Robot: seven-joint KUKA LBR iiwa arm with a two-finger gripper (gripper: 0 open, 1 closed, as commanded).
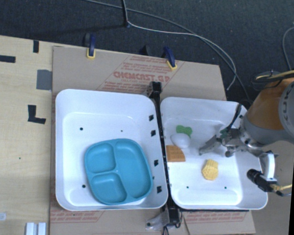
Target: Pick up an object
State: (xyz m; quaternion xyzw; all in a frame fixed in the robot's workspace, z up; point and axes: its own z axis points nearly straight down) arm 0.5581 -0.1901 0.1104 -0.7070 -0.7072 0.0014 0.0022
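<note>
Yellow piece (210,170) just below claw (205,147).

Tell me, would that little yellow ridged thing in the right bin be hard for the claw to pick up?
Probably not very. The yellow piece looks small and chunky, so likely light and stiff. Its ridged surface may help grip, though its rounded edge could let it slip. It lies apart from the gripper, untouched.

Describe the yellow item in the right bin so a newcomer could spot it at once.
Start at the right bin, the one the arm reaches into. The yellow item lies alone on its floor, just below the tool. Unlike the green piece, white lump and tan square clustered near the divider, it is bright yellow and ridged.
</note>
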